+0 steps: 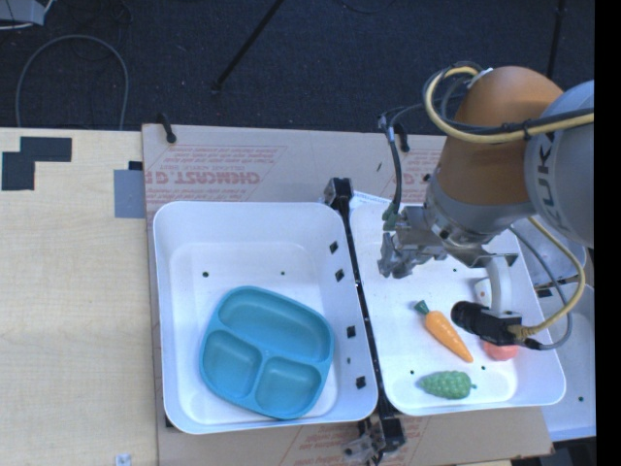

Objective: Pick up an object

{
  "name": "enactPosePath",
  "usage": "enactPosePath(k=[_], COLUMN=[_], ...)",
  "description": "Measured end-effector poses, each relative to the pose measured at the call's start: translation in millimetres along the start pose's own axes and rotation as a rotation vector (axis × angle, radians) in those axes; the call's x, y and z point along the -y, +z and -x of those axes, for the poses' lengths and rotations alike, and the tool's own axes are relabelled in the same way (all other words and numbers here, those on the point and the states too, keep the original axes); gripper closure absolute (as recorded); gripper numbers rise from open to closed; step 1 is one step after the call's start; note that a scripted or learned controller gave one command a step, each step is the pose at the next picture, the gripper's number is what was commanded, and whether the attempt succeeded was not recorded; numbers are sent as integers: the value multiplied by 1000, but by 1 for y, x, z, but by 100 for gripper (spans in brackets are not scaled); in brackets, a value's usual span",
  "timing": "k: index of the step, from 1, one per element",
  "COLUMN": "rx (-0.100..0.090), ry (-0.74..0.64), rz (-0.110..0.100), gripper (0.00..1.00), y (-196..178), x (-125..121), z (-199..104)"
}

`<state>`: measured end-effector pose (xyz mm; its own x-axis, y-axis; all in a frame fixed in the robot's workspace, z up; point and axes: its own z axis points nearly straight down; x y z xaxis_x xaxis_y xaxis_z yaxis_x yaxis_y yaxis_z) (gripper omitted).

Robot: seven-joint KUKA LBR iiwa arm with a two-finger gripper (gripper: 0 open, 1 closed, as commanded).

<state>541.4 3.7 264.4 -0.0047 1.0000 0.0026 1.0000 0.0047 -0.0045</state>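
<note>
Hand (400,256) over far left of right bin (543,391), grip state impossible to tell. Carrot (445,331) near and right, unheld. Likely poised to descend.

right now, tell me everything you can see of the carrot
The carrot looks like a plastic toy: a smooth orange tapered body with a small green stem at its upper-left end. It lies flat on the floor of the right bin, angled diagonally, tip pointing lower right. It seems to touch nothing else, and the gripper is above and left of it.
</note>
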Motion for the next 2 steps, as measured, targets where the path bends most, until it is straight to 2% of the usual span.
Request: enactPosePath(k=[1, 2], rx=[1, 2], ry=[0, -1], rz=[-3, 0], gripper=[100, 100], y=[17, 22], x=[18, 17], z=[-52, -107])
